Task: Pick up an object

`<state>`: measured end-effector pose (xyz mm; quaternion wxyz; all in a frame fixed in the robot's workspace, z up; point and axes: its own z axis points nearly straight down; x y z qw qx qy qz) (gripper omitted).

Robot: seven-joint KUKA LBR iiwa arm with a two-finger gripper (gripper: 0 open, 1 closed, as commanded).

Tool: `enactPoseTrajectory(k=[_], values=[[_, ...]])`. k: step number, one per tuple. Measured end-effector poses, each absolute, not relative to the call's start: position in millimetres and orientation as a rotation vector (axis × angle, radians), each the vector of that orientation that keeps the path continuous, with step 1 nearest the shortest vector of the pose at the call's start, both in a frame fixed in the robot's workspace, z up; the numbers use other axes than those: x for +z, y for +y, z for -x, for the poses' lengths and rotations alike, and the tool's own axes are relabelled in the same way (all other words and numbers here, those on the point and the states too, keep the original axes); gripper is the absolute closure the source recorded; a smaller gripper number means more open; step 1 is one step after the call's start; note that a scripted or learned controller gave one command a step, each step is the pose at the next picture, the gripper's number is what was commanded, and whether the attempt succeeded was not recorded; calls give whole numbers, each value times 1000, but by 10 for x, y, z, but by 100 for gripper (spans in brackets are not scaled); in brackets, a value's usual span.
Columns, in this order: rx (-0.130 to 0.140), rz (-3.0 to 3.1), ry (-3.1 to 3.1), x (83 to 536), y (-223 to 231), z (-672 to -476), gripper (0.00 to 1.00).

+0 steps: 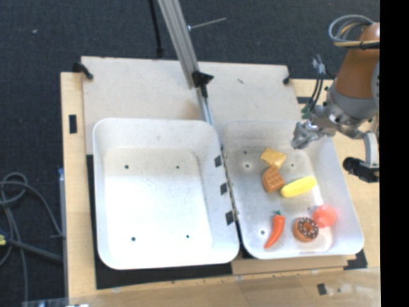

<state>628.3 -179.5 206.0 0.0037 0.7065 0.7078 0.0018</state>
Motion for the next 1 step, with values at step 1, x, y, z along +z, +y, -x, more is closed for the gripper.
enactPoseTrajectory(k=[1], values=[[3,-2215,2222,2269,-1811,-6291,100]])
